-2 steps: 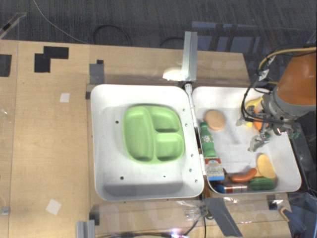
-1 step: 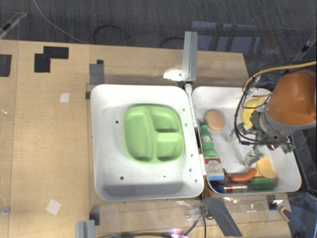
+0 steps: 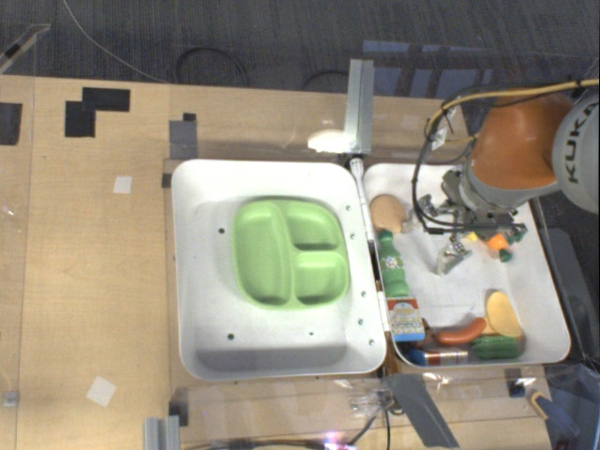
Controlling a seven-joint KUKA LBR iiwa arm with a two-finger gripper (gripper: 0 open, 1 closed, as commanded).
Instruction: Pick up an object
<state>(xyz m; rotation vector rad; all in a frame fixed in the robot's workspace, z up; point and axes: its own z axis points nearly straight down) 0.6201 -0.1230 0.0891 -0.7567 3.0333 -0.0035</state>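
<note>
**Arm poised over crowded right bin, pick not yet made**

You are looking down on the counter (image 3: 94,279) as the grey-and-orange arm (image 3: 514,148) reaches over the right bin (image 3: 553,289), its jaws (image 3: 454,254) low above the white floor of that bin. From this angle you cannot tell whether the jaws are released or clenched, and nothing shows between them — so treat the object as not yet picked.

The candidates lie around the jaws. Just beside them, on the arm's side, sits a small orange-and-green piece (image 3: 497,243), the closest thing to hand. Toward the left bin, a tan rounded object (image 3: 385,212) rests near the dividing wall, with a green bottle (image 3: 391,268) lying along that wall and a red-and-white carton (image 3: 405,320) at its end. Toward the near edge of the bin, well apart from the jaws, a yellow piece (image 3: 503,314), a red sausage-shaped item (image 3: 457,332) and a green item (image 3: 495,348) lie bunched together. The left bin (image 3: 202,345) carries a green divided tray (image 3: 289,252).

To do this step well, you would likely aim for the nearest lone piece, centre the jaws over it, and descend squarely before closing; the bunched items and those hugging the wall look likelier to slip or jam.
</note>
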